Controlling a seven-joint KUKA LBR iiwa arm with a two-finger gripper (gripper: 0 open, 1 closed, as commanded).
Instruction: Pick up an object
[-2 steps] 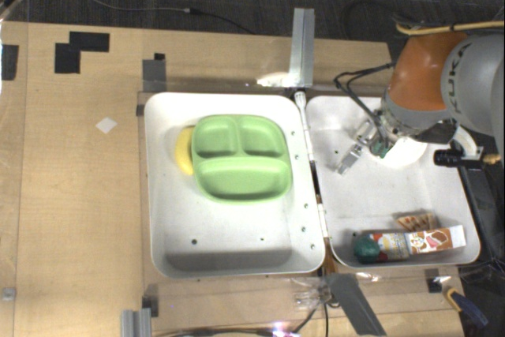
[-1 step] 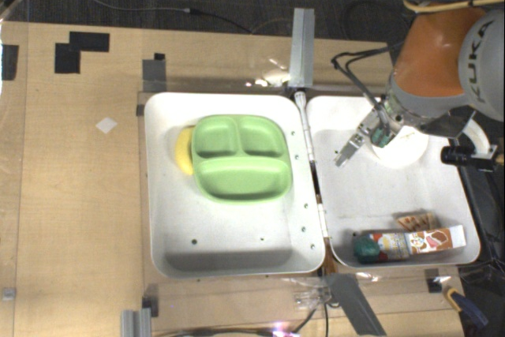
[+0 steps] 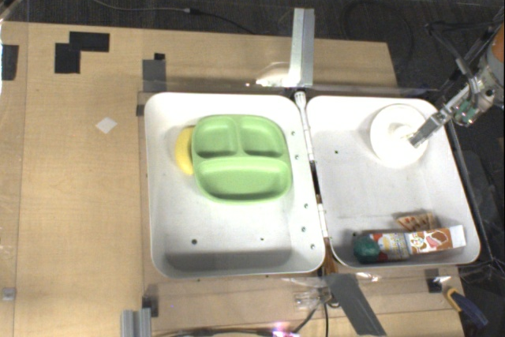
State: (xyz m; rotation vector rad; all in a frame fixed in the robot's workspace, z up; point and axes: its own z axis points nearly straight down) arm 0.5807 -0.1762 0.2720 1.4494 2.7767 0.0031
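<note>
1. The gripper [image 3: 417, 136] comes in from the right edge of the scene and its tip sits over the white dish [image 3: 398, 135] in the far part of the right bin [image 3: 442, 193]. Whether its tip is touching the dish or just above it I cannot tell.

2. Its finger state cannot be read: from above the tip shows as one grey bar, so whether it is apart or together I cannot tell. Nothing is visibly held.

3. The dish is round, so it has no long axis; my guess is that a grasp would have to take its rim. The tip lies toward the dish's right side, near that rim.

4. The other candidates in this bin lie at the near wall, well apart from the gripper: a carton [image 3: 416, 239] with its long axis running left to right, and a dark green ball [image 3: 366, 249] touching or just beside its left end. From the gripper they lie toward the near side and slightly left.

5. The left bin [image 3: 221, 241] holds a green tray [image 3: 239, 157] with a yellow thing [image 3: 183, 151] tucked at its left edge, partly under it. Both lie far left of the gripper, across the divider.

6. Judging from this, the dish is the likeliest target, being directly below the tip.
</note>
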